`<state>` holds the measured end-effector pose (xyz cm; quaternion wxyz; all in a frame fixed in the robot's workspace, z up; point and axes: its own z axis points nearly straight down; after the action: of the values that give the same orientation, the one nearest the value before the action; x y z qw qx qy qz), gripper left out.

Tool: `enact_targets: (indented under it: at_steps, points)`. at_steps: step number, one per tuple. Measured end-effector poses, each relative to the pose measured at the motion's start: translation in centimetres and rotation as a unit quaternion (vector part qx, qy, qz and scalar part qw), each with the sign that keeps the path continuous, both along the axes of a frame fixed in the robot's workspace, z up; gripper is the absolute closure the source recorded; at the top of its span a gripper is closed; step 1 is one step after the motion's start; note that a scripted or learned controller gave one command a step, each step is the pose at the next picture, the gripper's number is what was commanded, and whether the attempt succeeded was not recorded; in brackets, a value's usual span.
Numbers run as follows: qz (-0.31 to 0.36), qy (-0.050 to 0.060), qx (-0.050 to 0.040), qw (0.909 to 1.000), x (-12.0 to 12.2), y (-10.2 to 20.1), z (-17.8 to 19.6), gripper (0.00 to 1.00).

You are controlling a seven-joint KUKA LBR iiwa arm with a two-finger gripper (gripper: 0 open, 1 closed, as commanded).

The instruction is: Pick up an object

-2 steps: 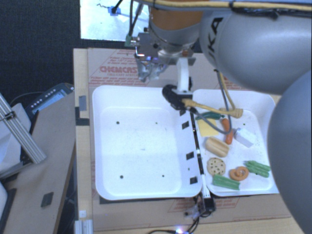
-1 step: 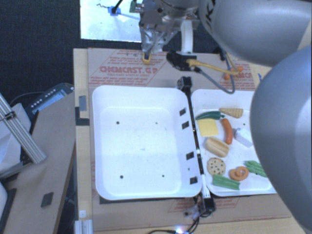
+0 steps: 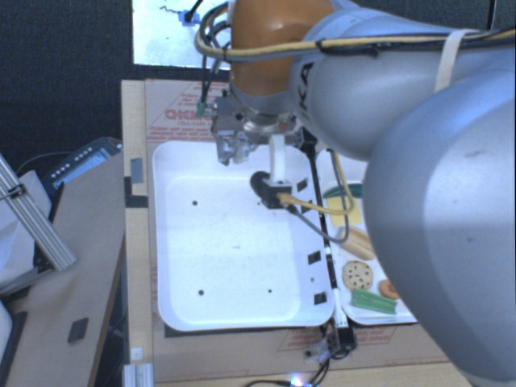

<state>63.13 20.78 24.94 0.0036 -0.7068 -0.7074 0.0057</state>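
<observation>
**A:** Left side?

**B:** Left bin (image 3: 173,297): shallow, white, round-cornered. Showed a bare floor marked with a few small dark dots (image 3: 195,203).

**A:** Next, moving right?

**B:** Gripper (image 3: 229,150): hung over the far edge of the left bin, right of its middle, under the orange band (image 3: 274,31) of the arm (image 3: 419,176). Spread or pressed together: could not be told. Stood well apart from every loose item.

**A:** And further right?

**B:** Right bin (image 3: 395,318): sat just beside the left bin, largely covered by the grey arm, exposed only as a narrow strip along its left side.

**A:** Contents of that strip, far end to near end?

**B:** Green curved piece (image 3: 351,190): partly hidden, kind not told. Pale tan rod (image 3: 355,242): lay at a slant near the bin's left wall. Round speckled disc (image 3: 357,275): lay flat just nearer than the rod. Small orange piece (image 3: 389,289): rested just right of the disc, at the arm's edge. Green block (image 3: 372,301): lay nearest the front rim, just beside the disc and the orange piece.
</observation>
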Motion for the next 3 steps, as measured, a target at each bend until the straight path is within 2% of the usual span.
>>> enact_targets:
  at_steps: [1, 2, 3]
  points:
    - [0.002, -0.008, 0.002, 1.0, 1.3, 2.8, -1.9, 1.0]
    - [0.002, -0.017, 0.0044, 0.9998, 3.8, 1.6, 21.6, 1.0]
    - [0.003, -0.011, 0.0029, 0.9999, 3.7, 2.4, 27.2, 1.0]
